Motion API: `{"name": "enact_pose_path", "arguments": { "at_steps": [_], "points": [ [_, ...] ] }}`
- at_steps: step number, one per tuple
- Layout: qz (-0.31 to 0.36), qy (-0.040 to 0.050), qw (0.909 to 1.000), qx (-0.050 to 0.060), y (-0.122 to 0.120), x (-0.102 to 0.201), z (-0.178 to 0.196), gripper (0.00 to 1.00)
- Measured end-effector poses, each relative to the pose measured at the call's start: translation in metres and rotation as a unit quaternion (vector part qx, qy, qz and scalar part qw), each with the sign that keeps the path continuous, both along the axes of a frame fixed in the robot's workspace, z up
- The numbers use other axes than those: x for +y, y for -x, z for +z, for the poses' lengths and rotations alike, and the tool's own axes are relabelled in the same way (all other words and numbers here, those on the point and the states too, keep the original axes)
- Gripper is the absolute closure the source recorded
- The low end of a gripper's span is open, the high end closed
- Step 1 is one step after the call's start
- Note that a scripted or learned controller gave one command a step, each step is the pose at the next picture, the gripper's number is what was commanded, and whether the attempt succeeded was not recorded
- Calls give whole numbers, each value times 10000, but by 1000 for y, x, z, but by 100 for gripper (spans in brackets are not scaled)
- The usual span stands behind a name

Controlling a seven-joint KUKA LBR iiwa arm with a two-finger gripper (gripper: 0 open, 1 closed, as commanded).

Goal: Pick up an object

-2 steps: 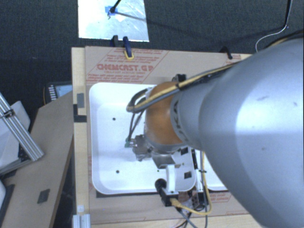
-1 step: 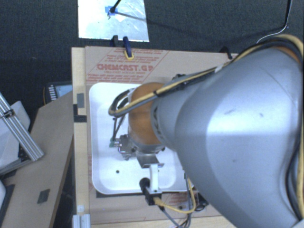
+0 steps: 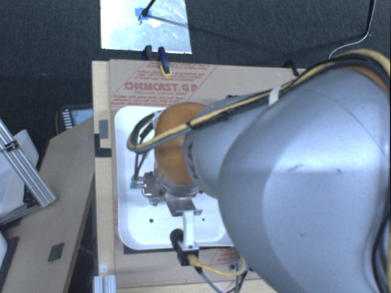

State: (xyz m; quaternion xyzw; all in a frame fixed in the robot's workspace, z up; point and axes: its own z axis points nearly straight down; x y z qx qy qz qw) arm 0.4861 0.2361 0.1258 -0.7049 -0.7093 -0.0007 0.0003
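One metal rail (image 3: 27,166) slants across the 9 o'clock edge, on a tan board (image 3: 61,188).
One shiny sheet (image 3: 145,17) lies at 12 o'clock on dark ground, crossed by a thin dark rod.
One blue clip (image 3: 164,61) sits just below the sheet, on the far edge of the counter (image 3: 102,102).
One brown card with red print (image 3: 162,83) lies on the counter, under the bin.
One white bin (image 3: 131,224) sits at 7 o'clock from centre, with its near-left corner and left wall bare.
One hand (image 3: 164,191) hangs over the middle of the bin; whether it is wide or narrow cannot be told.
One orange band (image 3: 174,139) sits directly above the hand.
One grey arm (image 3: 305,182) fills 1 to 5 o'clock and covers the right of the bin. What lies beneath it is hidden, so where an object sits cannot be told.
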Motion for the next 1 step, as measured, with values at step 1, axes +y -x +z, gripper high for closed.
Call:
{"name": "enact_pose_path", "arguments": {
  "at_steps": [1],
  "points": [
    [-23, 6, 10000, 5, 0, -7, 3, 100]
  ]
}}
